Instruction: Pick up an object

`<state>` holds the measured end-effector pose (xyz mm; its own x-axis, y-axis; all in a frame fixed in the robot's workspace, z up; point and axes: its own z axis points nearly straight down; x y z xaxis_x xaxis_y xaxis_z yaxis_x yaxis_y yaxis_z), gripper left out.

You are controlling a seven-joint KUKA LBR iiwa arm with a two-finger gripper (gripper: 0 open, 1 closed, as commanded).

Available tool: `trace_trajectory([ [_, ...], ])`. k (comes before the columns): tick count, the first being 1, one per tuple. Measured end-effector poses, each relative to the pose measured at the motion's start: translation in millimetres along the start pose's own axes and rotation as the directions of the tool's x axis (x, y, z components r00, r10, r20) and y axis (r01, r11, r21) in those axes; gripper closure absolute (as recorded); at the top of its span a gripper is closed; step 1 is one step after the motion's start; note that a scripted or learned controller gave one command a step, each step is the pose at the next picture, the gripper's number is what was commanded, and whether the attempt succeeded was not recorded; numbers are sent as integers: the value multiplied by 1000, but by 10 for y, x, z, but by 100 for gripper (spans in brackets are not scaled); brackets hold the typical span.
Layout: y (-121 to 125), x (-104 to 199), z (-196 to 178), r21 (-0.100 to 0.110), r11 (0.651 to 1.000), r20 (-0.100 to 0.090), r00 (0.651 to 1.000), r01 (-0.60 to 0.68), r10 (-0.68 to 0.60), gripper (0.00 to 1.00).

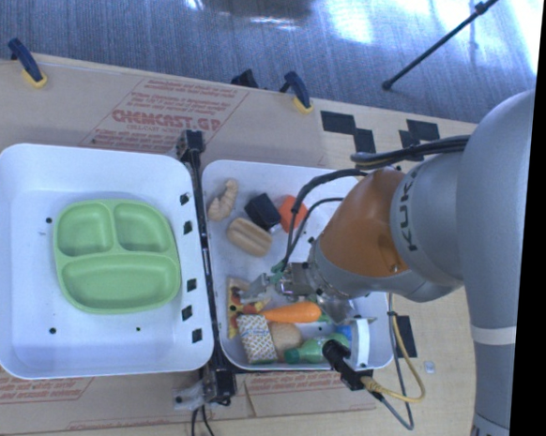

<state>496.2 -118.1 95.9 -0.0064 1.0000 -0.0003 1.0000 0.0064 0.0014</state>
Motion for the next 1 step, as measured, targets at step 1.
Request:
trace_trajectory([
  [1,11,17,-104,1,1000,-3,1000,7,-7,100],
])
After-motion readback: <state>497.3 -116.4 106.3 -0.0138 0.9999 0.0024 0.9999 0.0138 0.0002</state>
